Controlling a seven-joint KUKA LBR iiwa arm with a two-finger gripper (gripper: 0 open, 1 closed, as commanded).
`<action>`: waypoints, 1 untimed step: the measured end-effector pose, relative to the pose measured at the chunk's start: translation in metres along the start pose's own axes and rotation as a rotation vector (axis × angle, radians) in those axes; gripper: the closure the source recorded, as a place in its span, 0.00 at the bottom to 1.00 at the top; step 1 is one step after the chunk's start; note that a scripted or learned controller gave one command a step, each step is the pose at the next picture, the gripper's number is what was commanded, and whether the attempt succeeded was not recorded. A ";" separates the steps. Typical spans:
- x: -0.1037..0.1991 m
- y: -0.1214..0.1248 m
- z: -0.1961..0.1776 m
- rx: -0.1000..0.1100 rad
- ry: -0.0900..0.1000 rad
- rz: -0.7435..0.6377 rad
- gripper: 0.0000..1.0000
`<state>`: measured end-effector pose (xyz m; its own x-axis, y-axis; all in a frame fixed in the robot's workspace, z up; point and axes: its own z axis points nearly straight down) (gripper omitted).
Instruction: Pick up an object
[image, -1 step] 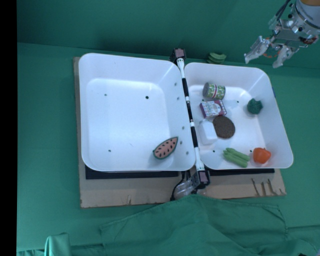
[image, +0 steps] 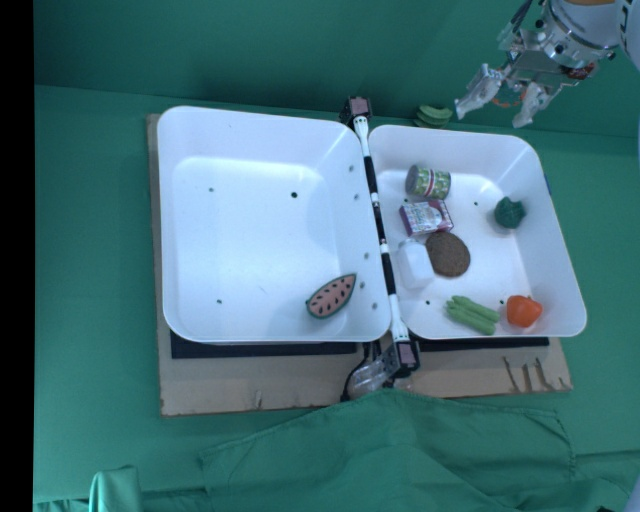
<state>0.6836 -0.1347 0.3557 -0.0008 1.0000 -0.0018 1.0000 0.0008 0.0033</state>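
While the gripper (image: 498, 103) hangs above the far right corner of the bench, its two fingers (image: 478, 97) stand spread apart with nothing between them, out past the far rim of the right bin (image: 560, 250). Every object lies below and nearer the camera than those fingers. Closest to them inside the right bin is a small striped can (image: 428, 182) lying on its side near the far left part of the bin. Just beside it, toward the camera, sits a pink carton (image: 426, 216), then a brown round cookie (image: 448, 253) touching a white bottle (image: 415, 263) on its left. A dark green broccoli piece (image: 510, 212) rests near the right wall. Along the near edge lie green beans (image: 471, 313) and, just beside them, an orange pepper (image: 523, 311). A watermelon slice (image: 331, 296) lies in the left bin (image: 200, 140) near its near right corner, well apart from the gripper. Outside the bins, a green item (image: 435, 115) rests on the cloth just beside the right bin's far rim, left of the fingers.
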 end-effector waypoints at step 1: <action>-0.023 -0.010 0.100 0.010 0.001 0.006 0.00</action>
<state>0.6739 -0.1575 0.2558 0.0056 1.0000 -0.0011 1.0000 -0.0056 -0.0068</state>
